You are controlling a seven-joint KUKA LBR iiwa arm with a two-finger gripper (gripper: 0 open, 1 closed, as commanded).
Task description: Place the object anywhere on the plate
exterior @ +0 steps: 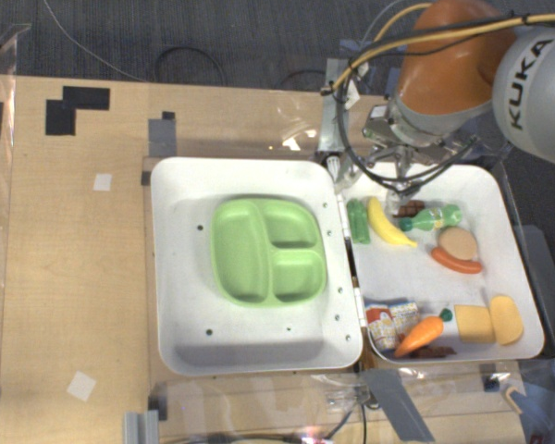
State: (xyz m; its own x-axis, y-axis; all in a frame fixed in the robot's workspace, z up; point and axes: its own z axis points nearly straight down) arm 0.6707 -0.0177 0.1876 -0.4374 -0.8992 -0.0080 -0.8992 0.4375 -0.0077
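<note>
At the near rim of the right-hand shallow white bin [513,213] lies a small orange plastic carrot [418,334], with a red-and-white printed packet [391,317] just beside it and a yellow block of toy cheese [489,323] to its right. Farther back sit a round tan bun [459,242] touching a red-orange toy sausage [457,262], a yellow plastic banana [388,224], a green oblong vegetable [357,220] against the bin's left wall, and a green bottle-like piece [437,217] beside something dark brown. The toys lie loose and jumbled, probably so that any of them can serve as the pick.

The grey arm's two-finger gripper [404,189] hangs over the back of this bin, just above the banana and the brown item, which suggests one of these is the intended object; I cannot tell which. How far its fingers stand apart cannot be made out, and nothing is visibly held.

The pale green divided plastic plate [266,252] rests in the middle of the left-hand white bin [180,340], well apart from the toys. The placing step looks not yet begun.
</note>
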